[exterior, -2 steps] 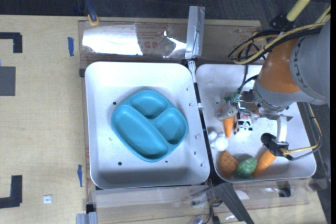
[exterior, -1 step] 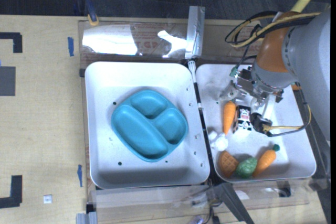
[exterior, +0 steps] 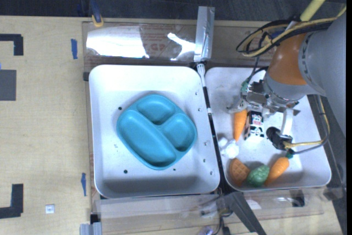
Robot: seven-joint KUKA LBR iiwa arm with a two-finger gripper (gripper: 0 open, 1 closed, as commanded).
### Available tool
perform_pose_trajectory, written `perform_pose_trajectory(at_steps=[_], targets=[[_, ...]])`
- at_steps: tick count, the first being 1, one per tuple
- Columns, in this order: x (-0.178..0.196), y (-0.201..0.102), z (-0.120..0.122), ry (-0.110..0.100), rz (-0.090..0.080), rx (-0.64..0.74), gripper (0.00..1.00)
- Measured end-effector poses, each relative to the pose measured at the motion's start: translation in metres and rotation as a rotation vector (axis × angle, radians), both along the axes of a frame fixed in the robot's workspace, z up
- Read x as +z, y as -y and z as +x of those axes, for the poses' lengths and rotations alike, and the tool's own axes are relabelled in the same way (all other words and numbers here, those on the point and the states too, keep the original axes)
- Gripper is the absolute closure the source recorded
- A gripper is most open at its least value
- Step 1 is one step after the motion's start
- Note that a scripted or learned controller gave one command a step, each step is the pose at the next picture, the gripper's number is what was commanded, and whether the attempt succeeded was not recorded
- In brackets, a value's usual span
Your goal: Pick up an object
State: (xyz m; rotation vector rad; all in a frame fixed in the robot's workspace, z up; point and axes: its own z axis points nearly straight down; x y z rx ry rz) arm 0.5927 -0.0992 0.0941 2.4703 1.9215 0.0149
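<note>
A slim orange toy carrot (exterior: 238,124) stands out in the right-hand white bin (exterior: 319,170), lying lengthwise near that bin's left wall, its pointed end toward the near side and its broader end up by the gripper (exterior: 254,120). It looks smooth and plastic, evenly orange. The gripper hangs directly beside it, on its right, low over the bin floor; whether it is open or closed cannot be told from this angle, and the carrot cannot be seen to be held.

Just below the carrot's tip lies a small white rounded object (exterior: 227,146). Along the bin's near wall sit a round orange textured piece (exterior: 238,170), a green lumpy toy vegetable (exterior: 258,175) touching it, and a second orange carrot with a green tip (exterior: 279,167), tilted. The grey arm with its orange band (exterior: 287,66) reaches in from the right, trailing yellow and black cables (exterior: 264,36).

The left-hand white bin (exterior: 104,118) holds a light blue divided plastic plate (exterior: 156,130) with three compartments.
</note>
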Motion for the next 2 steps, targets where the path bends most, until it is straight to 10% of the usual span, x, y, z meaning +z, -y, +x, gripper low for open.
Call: perform_pose_trajectory(at_steps=[1,2], targets=[[0.093,-0.065,-0.046,-0.009,0.005,0.036,0.0],[0.028,0.011,-0.081,-0.021,0.002,0.176,0.0]])
